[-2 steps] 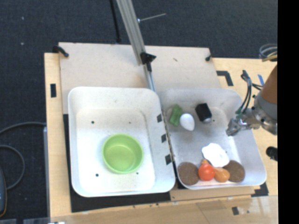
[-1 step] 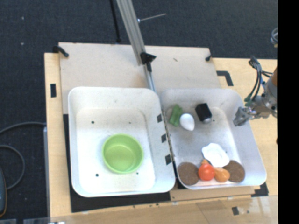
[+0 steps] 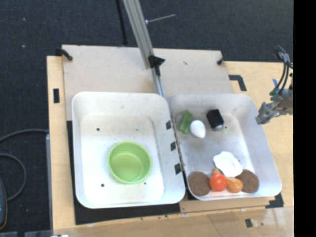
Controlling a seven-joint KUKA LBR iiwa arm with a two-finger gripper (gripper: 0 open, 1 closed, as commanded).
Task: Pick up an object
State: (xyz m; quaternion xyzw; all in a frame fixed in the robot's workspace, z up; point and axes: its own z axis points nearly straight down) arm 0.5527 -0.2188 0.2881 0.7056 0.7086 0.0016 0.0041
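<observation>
White egg (image 3: pixel 198 129), likely smooth, light and slippery: pinch across its narrow middle. Whether the gripper (image 3: pixel 264 113) is spread, I cannot tell.

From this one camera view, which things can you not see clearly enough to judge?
- Gripper, camera view: small and near the right edge; arm cut off there, finger state unclear.
- Green object: partly covered by the white egg; shape unclear.
- Two brown discs: overlapped by the red tomato and orange piece.
- Black object: too small to identify.
</observation>
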